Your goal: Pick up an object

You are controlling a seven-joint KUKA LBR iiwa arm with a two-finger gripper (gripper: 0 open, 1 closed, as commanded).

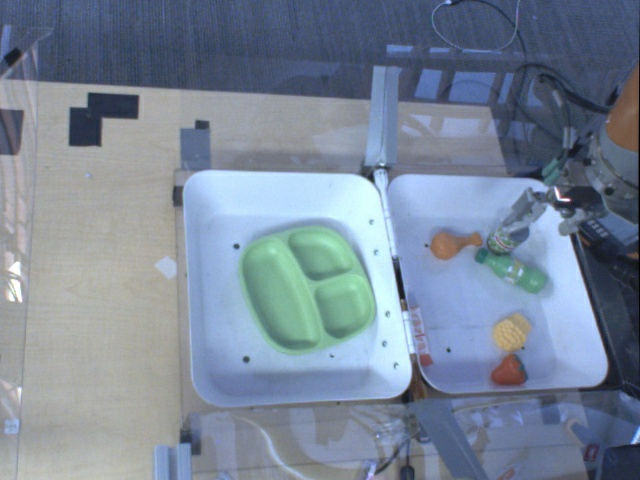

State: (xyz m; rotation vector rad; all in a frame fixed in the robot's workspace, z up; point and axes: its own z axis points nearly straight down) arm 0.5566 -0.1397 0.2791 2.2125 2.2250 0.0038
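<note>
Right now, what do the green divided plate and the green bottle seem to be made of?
The green divided plate looks like matte moulded plastic: uniform pale colour, soft rounded compartment edges, no glare. The green bottle seems to be glossy plastic, perhaps translucent; a bright highlight runs along its side.

Robotics lab test cell, seen from above. Pale wood tabletop (110, 298) w/ two shallow white bins (215, 368) fixed side by side between metal brackets (381, 118). Black tape marks (100, 116) stuck on the wood at upper left. Clear plastic guard panel (15, 218) along the left edge. Grey carpet floor (250, 18) behind, w/ loose cables (480, 18) trailing across it. Industrial robot arm (615, 158), grey w/ orange band, reaches in at right. Bins hold toy props: green divided plate (305, 288), plastic food pieces (511, 333).
</note>
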